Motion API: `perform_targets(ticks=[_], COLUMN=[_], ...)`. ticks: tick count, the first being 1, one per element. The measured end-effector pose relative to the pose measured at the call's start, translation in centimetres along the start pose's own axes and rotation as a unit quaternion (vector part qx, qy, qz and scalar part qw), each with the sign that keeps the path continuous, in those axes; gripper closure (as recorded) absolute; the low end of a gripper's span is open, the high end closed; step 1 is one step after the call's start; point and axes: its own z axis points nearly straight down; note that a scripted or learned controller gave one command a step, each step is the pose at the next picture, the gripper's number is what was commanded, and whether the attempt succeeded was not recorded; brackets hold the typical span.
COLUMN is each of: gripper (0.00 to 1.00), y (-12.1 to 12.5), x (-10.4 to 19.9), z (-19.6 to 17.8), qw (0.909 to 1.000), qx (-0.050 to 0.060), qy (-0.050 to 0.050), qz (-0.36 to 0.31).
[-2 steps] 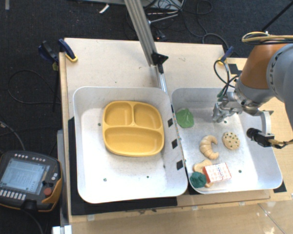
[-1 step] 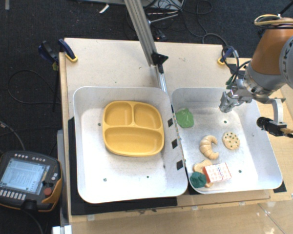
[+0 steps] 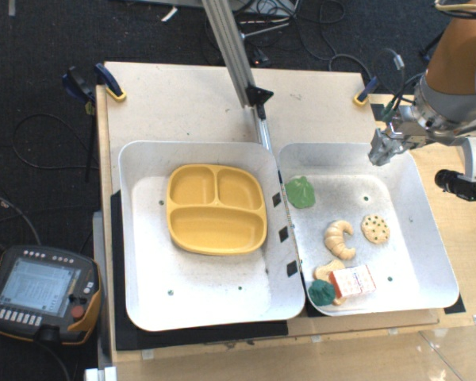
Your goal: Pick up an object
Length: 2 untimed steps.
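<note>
We see two white bins side by side on the bench. The left bin [image 3: 143,292] has a yellow divided plate [image 3: 216,209] lying flat near its middle. The right bin [image 3: 416,205] has the pickable stuff: a green pepper-like piece [image 3: 300,192] near its left wall, a croissant [image 3: 341,239] about centre, a round cookie [image 3: 375,228] just right of it, apart from it. At the front left corner we see a red-and-white box [image 3: 354,281] touching a dark green lump [image 3: 322,292].

The gripper [image 3: 381,149] hangs over the right bin's back right rim, well apart from every item; nothing is in it. Spread or pressed together, we cannot tell. A teach pendant [image 3: 36,292] lies on the floor at lower left.
</note>
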Motion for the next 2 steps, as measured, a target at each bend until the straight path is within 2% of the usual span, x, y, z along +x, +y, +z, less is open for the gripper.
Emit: perform_targets(ticks=[1, 2], gripper=[1.0, 1.0], y=[0.2, -0.7], x=[0.0, 5.3], z=[-5.4, -3.6], qw=[1.0, 1.0], qx=[0.0, 0.005], qy=[0.0, 0.002], qz=[0.0, -0.002])
